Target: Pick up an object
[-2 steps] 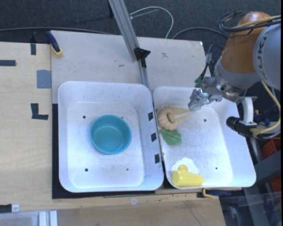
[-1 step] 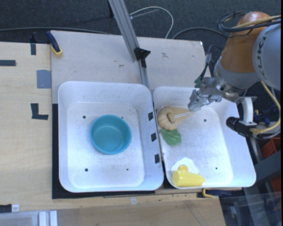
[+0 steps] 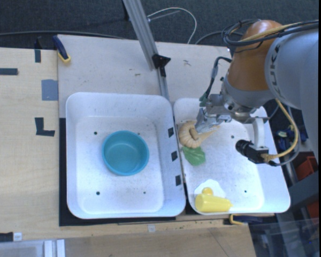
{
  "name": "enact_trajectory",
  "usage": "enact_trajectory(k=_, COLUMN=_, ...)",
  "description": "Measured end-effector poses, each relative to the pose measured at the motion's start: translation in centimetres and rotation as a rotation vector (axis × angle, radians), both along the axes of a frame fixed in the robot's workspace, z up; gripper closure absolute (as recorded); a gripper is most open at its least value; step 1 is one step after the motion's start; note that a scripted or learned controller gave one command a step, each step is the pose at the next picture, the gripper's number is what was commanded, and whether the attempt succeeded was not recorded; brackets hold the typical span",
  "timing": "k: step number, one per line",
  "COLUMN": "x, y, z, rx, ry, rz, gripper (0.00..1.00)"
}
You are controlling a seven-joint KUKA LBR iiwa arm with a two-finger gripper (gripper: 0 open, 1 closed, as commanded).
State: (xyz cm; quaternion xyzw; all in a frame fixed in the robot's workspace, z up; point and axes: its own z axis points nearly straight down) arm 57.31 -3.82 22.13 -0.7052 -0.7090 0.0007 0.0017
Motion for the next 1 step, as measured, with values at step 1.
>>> enact_trajectory(k=1, x=-0.84, y=5.78, z=1.08, rx=0.001, ry=-0.002, rz=0.003, gripper=1.00)
